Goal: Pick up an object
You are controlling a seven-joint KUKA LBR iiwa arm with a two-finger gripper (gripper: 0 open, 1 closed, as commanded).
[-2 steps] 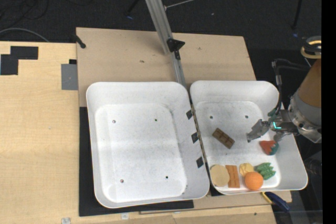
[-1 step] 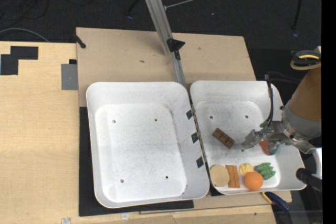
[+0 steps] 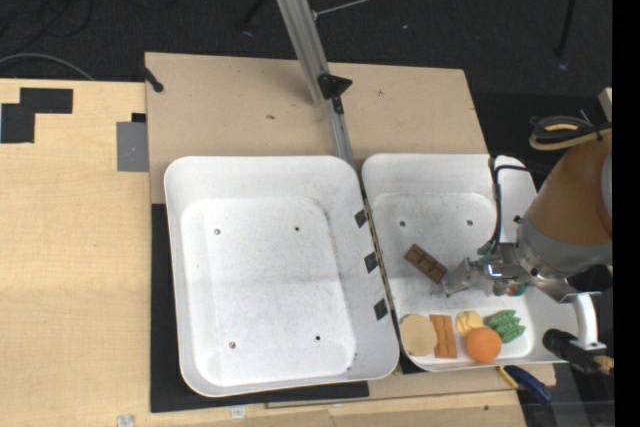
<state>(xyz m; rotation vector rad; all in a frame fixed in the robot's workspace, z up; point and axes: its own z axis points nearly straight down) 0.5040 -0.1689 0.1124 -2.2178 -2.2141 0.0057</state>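
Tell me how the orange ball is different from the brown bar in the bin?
The orange ball is round and bright orange; the brown bar is flat, long and dark brown. The ball sits at the near edge of the right bin, packed in with other toy foods. The bar lies alone toward the middle, slanted, just left of the gripper. Both rest in the same bin, and neither is held.

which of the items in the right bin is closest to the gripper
The brown rectangular block, lying alone mid-bin just left of the gripper. The tan piece, yellow piece, orange ball and green piece cluster along the bin's near edge.
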